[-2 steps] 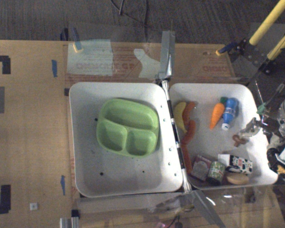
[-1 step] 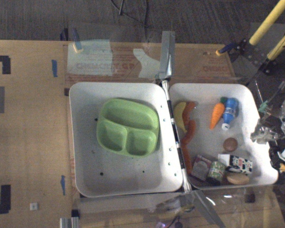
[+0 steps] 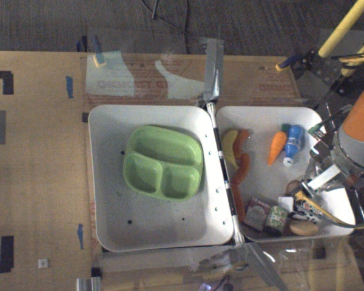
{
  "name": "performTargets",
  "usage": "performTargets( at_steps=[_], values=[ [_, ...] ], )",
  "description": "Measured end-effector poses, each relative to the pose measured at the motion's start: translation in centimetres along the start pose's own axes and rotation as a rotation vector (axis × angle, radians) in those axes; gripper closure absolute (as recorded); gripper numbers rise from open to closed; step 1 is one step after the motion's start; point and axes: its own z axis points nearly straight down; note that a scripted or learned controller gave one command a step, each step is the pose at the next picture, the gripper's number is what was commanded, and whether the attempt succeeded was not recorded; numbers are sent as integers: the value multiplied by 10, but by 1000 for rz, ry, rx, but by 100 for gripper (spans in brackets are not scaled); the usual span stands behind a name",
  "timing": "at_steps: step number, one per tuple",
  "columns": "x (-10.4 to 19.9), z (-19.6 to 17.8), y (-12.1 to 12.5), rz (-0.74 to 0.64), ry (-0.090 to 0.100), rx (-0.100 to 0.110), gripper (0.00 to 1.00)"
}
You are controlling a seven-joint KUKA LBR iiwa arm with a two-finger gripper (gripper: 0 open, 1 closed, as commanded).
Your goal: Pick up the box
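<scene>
The box [image 3: 256, 214] lies at the front of the right bin [image 3: 264, 115], beside a small green pack [image 3: 276, 219]. I see the gripper [image 3: 306, 193] low over the bin's right front corner, near the box but not on it; whether it is closed, I can't tell. A green tray [image 3: 164, 162] sits in the left bin [image 3: 109, 180].

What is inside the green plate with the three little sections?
Nothing that can be seen: the green divided plate sits in the left bin with all three sections bare. The plate itself covers the bin floor beneath it, so anything under there is hidden.
</scene>
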Motion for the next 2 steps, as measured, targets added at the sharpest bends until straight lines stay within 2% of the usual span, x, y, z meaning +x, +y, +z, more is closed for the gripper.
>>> performTargets(
  at_steps=[1,2],
  values=[
    [52,-47,-65,26,0,-3,100],
    [159,-100,-135,310,3,-4,100]
  ],
)
